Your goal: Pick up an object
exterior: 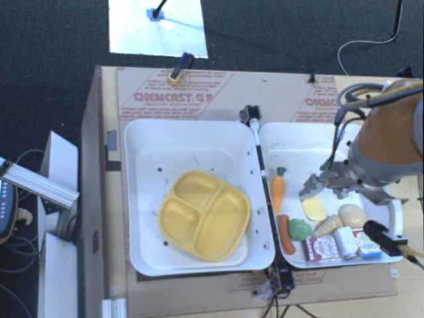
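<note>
The scene is evenly and fairly brightly lit from above. The two white bins (199, 138) are rendered almost washed out, and their rims are barely separated from their floors. Strong glare is seen on a pale sheet (158, 18) lying on the dark floor beyond the bench. Soft, short shadows are cast beneath the yellow plate (204, 214). Fine detail is softened throughout, and printed lettering on the bench board (218, 88) is slightly smeared.

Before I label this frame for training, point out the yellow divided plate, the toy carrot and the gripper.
yellow divided plate (205, 214): camera view, central ridge between its compartments.
toy carrot (277, 191): camera view, middle of the orange body.
gripper (311, 187): camera view, tip of its grey jaws.
</note>
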